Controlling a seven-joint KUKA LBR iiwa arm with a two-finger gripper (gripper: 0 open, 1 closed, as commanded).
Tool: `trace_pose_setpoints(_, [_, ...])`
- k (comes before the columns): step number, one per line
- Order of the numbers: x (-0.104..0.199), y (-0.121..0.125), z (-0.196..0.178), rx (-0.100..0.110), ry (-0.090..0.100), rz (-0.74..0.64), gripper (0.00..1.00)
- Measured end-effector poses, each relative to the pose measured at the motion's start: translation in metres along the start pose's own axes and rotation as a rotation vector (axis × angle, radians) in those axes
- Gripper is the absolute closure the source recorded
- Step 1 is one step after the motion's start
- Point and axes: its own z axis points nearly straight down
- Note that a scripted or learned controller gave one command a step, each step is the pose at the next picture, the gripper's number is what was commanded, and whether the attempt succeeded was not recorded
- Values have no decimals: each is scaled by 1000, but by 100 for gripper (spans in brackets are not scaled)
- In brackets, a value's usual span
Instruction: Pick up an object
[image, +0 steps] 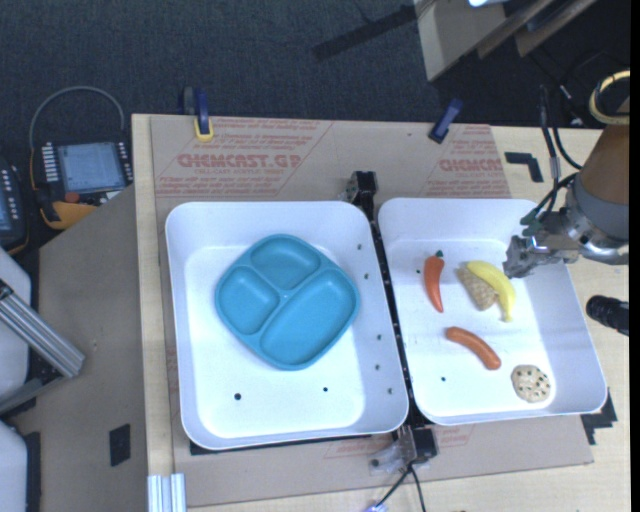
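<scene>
Bench (150, 300) is seen to carry two shallow white bins side by side. The left bin (200, 400) is occupied by a blue divided plate (287, 300) with three compartments, set near its middle. In the right bin (570, 330) four toy food items are noted: an orange-red carrot (434, 281) with a green top near the left wall, a peeled banana (489, 286) just to its right, a sausage (472, 347) lying below both, and a speckled cookie (531, 382) towards the near right corner. The gripper (522, 256) is positioned over the right bin's upper right area, just beside the banana's upper end. Nothing is seen held; whether it is open or closed cannot be told.
</scene>
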Motion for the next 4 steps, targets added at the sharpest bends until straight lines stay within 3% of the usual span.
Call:
trace_pose_setpoints(1, [0, 1, -16, 3, 1, 0, 100])
trace_pose_setpoints(3, [101, 24, -32, 4, 5, -6, 100])
trace_pose_setpoints(4, [155, 42, -21, 5, 5, -5, 100])
